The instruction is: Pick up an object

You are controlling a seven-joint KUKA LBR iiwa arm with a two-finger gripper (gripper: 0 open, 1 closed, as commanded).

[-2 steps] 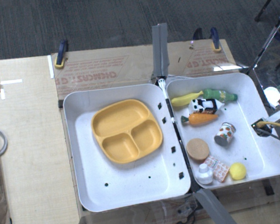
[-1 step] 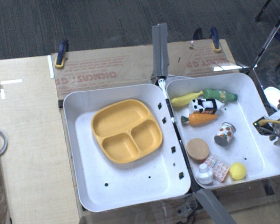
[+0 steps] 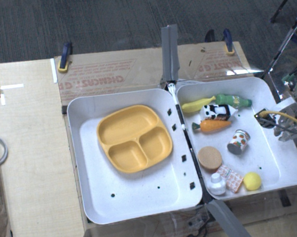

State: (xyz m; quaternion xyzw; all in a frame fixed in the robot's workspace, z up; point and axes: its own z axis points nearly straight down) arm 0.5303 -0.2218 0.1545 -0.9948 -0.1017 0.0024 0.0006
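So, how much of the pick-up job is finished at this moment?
Nothing looks picked yet. The gripper sits at the right bin's right edge, with no object seen in it. The carrot, banana and yellow ball lie in that bin. The whole grasp remains.

A pale wooden bench (image 3: 29,156) carries two shallow white plastic bins side by side — left bin (image 3: 94,202), right bin (image 3: 284,176) — on brown printed cardboard (image 3: 110,71).

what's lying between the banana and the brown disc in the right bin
In the camera view, the carrot lies between the banana and the brown disc, with a black-and-white toy just above it.
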